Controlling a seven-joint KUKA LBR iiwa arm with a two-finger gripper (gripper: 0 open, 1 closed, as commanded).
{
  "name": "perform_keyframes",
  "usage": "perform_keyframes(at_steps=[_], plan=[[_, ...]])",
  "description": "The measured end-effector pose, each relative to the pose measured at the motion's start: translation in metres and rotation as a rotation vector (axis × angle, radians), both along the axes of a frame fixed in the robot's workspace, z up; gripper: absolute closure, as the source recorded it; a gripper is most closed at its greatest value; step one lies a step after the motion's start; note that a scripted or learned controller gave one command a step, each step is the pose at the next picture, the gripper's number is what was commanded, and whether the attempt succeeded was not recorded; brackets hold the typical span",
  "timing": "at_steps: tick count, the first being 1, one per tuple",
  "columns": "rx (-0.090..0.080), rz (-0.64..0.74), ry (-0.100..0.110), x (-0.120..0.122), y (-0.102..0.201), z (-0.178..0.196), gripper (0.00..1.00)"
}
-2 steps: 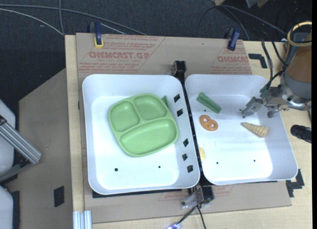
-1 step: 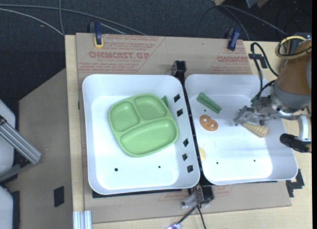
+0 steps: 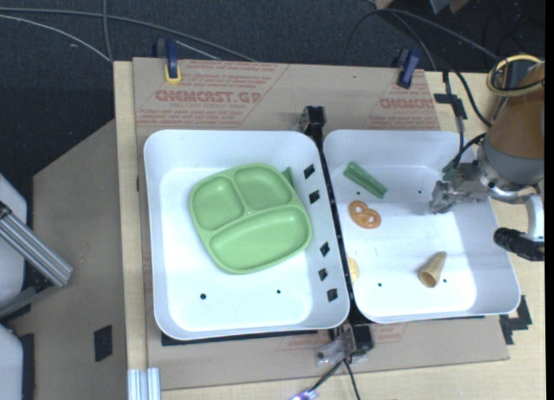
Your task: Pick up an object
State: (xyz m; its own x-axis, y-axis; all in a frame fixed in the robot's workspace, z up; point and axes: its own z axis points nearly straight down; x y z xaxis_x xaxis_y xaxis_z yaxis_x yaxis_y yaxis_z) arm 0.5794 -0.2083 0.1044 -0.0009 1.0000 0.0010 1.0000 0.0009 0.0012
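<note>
White plastic forms two shallow bins set side by side on a brown cardboard-covered bench (image 3: 260, 87), seen from above at a slant.

Nearest the viewer, at about five o'clock in the right bin (image 3: 485, 299), a small tan cone (image 3: 432, 269) lies on its side. Above it, close to the divider between the bins, an orange pretzel (image 3: 364, 215) lies flat, and just beyond that, at roughly eleven o'clock in this bin, a green stick-shaped block (image 3: 364, 179) lies at an angle. All three objects lie apart from one another.

Over the left bin (image 3: 164, 242), a light green divided plate (image 3: 251, 216) with three compartments lies near the middle.

At three o'clock in the right bin, the grey arm (image 3: 515, 143) with its orange band reaches in, and the gripper (image 3: 443, 196) is near the bin's right wall, well apart from the three objects. Whether its fingers are spread or closed cannot be told from here.

Farthest away, red print on the cardboard reads "CHEMCAST G.P" at upper left, repeated partly at upper right. Two blue clamps (image 3: 172, 59) grip the bench's far edge.
</note>
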Motion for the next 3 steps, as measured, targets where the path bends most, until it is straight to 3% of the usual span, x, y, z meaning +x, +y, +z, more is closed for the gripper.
perform_keyframes(at_steps=[2, 3], plan=[[-0.003, 0.000, -0.005, 0.010, 0.001, 0.107, 1.00], [0.002, 0.004, 0.002, -0.002, 0.046, 0.117, 1.00]])
